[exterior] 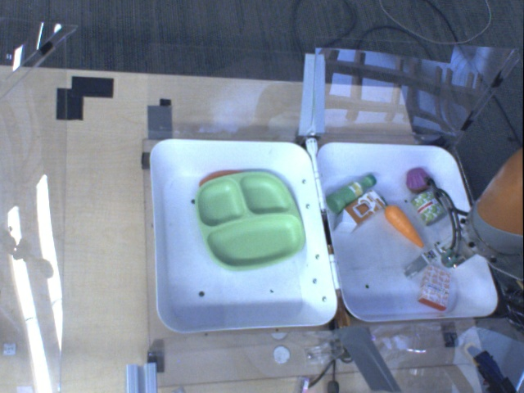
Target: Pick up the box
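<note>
You're looking down on two white bins. Nearest in the right bin point(360, 297), one small flat packet point(435, 286), red-and-white print, writing too small to read. Just above it the gripper point(432, 258), reaching in from the right edge; you cannot tell whether its fingers are spread or closed, and nothing shows between them. One carrot point(402, 223) lies just left of it. The box point(363, 209), brown and white with an orange picture, text unreadable, sits farther left, near the divider, well apart from the gripper. One green bottle point(350, 192) touches its upper edge. One small can point(426, 206) and one purple item point(418, 178) lie toward the far corner. The left bin point(176, 293) holds one green divided tray point(248, 219).
</note>
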`<state>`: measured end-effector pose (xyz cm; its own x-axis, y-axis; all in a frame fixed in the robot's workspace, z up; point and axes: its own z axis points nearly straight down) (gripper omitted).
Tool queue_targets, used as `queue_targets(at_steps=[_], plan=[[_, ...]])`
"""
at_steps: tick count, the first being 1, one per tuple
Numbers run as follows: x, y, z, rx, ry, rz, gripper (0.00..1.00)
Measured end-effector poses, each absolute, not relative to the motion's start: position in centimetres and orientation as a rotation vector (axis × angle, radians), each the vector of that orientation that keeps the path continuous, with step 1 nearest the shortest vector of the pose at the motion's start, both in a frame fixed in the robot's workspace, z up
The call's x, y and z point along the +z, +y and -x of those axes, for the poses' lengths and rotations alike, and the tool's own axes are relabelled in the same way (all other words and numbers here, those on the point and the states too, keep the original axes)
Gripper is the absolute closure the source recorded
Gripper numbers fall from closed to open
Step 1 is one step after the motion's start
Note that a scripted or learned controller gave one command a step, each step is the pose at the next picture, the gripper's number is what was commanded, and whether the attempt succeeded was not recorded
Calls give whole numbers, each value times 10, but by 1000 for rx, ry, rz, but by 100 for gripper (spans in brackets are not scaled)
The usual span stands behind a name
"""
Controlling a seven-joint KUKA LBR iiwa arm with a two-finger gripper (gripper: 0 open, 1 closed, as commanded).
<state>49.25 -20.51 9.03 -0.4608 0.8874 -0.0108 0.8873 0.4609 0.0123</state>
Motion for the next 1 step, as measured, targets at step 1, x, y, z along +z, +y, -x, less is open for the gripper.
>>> queue_targets(at_steps=[1], plan=[[103, -204, -497, 15, 2664, -1616, 100]])
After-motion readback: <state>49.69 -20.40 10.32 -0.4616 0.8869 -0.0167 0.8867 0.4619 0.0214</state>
